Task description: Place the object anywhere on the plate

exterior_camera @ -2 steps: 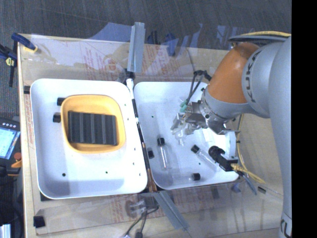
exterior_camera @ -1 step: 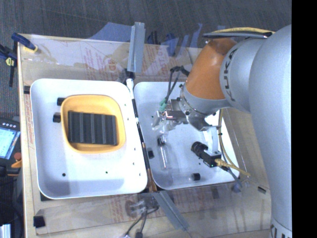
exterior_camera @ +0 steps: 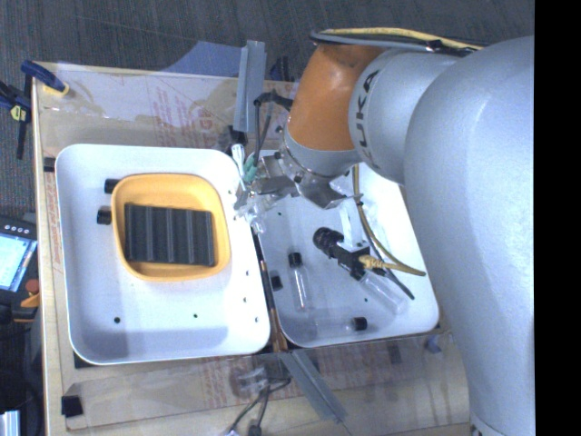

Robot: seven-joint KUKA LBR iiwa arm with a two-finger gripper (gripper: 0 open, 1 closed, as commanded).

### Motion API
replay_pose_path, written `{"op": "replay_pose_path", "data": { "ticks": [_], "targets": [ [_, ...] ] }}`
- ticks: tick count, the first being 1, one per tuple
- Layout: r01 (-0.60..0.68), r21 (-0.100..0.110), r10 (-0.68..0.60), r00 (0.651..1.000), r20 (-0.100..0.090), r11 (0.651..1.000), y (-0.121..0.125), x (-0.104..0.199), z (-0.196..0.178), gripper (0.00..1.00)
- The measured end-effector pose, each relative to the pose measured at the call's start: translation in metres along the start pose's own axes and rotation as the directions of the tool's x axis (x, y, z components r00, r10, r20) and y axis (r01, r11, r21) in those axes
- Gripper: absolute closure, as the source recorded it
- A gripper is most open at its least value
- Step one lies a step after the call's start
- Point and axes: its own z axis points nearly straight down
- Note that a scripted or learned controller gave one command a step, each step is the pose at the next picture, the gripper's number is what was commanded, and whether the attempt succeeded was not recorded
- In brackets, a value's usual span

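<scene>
Your gripper (exterior_camera: 250, 193) sits low over the seam between the two bins, at the upper left corner of the right bin (exterior_camera: 399, 216), under the orange band (exterior_camera: 329, 98) of the arm. How it is set, and whether it has hold of anything, you cannot tell from here: the metal and cabling at the wrist blur together.

Just right of it and a little lower, in the right bin, you see a dark, long-handled object (exterior_camera: 338, 248) lying loose on the bin floor, its round head toward the gripper and its shaft running down to the right. A yellowish cable (exterior_camera: 388, 263) crosses beside it. A few small black pieces (exterior_camera: 295, 260) lie scattered near it.

To your gripper's left, the yellow plate (exterior_camera: 136, 193) rests in the left bin (exterior_camera: 154, 334), with a dark ribbed insert (exterior_camera: 170, 234) on it. The plate and the dark object are well apart.
</scene>
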Motion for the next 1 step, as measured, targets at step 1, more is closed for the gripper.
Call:
{"op": "replay_pose_path", "data": {
  "ticks": [1],
  "targets": [
    [0.0, 0.0, 0.0, 1.0, 0.0, 1.0, 0.0, -0.0002, 0.0, 0.0]
  ]
}}
